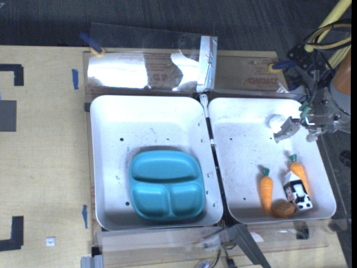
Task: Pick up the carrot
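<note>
carrot (266,189), tapered, smooth orange plastic

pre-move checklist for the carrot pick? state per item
1. Target in view: ok. One carrot lies in the right bin, a second carrot further right.
2. Target choice settled: cannot tell, two candidates.
3. Clearance around the left one: not ok. A brown cookie-like piece sits at its lower end.
4. Clearance around the right one: not ok. A black-and-white carton lies against it.
5. Gripper carries nothing: ok, it is above the bin's upper part, away from both.
6. Finger opening: cannot tell.
</note>
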Robot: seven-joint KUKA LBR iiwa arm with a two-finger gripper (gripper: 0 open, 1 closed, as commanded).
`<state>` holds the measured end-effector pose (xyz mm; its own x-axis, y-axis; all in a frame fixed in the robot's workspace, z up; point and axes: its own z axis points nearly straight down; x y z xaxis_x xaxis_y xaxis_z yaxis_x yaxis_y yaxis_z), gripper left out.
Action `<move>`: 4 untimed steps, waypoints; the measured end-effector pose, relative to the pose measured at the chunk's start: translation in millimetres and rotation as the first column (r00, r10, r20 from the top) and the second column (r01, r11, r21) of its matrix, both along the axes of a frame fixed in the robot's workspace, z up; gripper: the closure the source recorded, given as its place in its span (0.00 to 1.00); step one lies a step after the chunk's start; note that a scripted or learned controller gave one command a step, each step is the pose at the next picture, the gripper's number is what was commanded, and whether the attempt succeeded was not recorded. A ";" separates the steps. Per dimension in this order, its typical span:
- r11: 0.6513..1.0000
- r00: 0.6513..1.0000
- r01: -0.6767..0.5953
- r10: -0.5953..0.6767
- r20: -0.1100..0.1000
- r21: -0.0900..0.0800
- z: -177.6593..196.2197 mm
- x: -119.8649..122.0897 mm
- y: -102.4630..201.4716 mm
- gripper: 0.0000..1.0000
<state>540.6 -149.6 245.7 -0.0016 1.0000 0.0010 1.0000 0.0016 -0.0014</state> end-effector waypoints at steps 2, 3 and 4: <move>0.982 0.981 -0.189 0.189 0.037 -0.003 -142.7 -28.8 -61.4 0.00; 0.983 0.982 -0.183 0.184 0.048 -0.023 -130.7 -26.4 -68.3 1.00; 0.975 0.975 -0.223 0.223 0.007 -0.003 -33.2 2.6 -1.3 1.00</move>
